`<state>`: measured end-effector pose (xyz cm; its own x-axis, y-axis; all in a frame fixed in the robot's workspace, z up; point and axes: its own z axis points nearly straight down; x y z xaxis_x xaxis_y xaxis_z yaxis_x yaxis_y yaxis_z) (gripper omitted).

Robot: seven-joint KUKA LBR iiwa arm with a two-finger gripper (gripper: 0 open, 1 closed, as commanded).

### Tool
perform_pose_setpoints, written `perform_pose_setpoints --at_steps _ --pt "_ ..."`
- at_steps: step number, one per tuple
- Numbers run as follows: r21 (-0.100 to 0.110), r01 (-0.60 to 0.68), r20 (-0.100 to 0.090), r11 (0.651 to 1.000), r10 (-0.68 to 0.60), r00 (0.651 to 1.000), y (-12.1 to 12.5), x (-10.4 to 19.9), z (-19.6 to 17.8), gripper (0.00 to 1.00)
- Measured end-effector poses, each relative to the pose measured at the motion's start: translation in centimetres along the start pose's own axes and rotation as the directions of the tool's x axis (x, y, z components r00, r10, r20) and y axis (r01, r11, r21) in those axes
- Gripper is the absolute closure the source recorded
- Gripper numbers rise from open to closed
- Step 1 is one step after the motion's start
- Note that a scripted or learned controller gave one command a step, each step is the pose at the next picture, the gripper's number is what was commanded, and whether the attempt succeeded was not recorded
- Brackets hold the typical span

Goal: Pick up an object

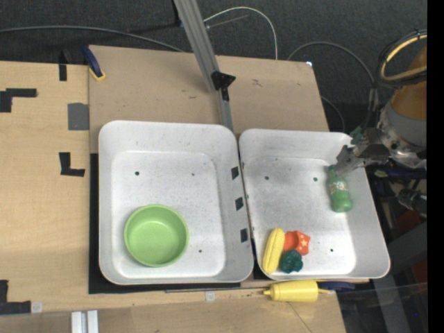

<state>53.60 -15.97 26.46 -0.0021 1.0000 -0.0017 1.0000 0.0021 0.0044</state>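
While the gripper [345, 159] hovers at the right bin's [277, 144] far right rim, you cannot tell its opening, and nothing shows in its grasp. Just below it lies the green bottle [339, 192]; approach step. Next, descend squarely over it.

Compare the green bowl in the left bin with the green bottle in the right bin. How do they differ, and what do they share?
The green bowl is light green, wide and round, sitting upright with its opening upward; the green bottle is darker, narrow and lying on its side. The bowl sits at the left bin's near corner; the bottle lies by the right bin's right wall, just under the claw. Both are green and rest on a white bin floor.
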Motion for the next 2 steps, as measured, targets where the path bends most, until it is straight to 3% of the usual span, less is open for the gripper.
perform_pose_setpoints --at_steps 2 --pt "0.008 0.004 -0.004 1.000 -0.004 1.000 -0.4 10.6 2.9 1.00"
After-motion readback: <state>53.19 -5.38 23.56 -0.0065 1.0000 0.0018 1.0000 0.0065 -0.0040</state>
